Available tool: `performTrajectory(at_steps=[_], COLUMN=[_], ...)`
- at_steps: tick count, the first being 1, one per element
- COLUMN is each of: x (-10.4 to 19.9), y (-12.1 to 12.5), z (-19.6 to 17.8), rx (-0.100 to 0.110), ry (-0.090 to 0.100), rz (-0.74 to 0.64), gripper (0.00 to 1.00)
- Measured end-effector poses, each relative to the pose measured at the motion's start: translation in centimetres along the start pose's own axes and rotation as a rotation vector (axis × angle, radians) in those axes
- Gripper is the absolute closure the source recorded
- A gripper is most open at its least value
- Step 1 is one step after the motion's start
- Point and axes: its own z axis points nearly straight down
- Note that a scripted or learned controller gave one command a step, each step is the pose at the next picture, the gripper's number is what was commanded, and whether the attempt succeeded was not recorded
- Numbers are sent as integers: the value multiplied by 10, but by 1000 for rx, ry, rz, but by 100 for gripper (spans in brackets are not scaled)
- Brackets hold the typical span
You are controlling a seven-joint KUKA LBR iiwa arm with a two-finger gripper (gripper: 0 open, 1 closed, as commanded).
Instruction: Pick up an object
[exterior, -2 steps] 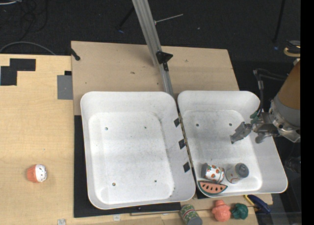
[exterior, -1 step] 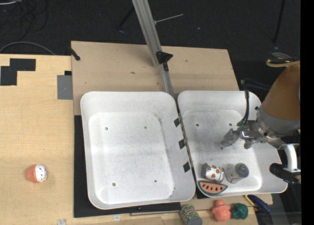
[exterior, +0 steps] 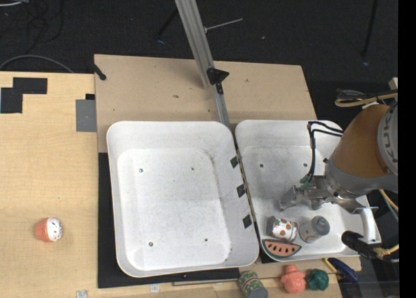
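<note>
We see the grey arm with its orange band (exterior: 364,137) reaching in from the right of the frame, and its two-finger gripper (exterior: 300,198) hangs low over the right white shallow bin (exterior: 276,150), in the lower right part of the picture. We cannot tell whether the fingers are wide or narrow, because the metal parts are small and blurred here, and we see nothing between them. The objects to choose from lie just below the gripper, near the bottom edge of this bin: a small white cup with red spots (exterior: 283,229), a grey round cylinder (exterior: 318,227) beside it, and a watermelon-slice toy (exterior: 281,248) at the rim. The left white bin (exterior: 172,199) has only its bare floor. We judge that the task is at its beginning: the approach is made, but the grasp and the lifting are not yet done.
</note>
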Motion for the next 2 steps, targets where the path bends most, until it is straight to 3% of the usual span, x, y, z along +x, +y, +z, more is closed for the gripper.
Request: performTrajectory(at_steps=[1, 2], x=[-2, 2], y=[1, -8], z=[-13, -62], rx=[-4, -10], ry=[-1, -3], rz=[6, 2], gripper=[100, 100])
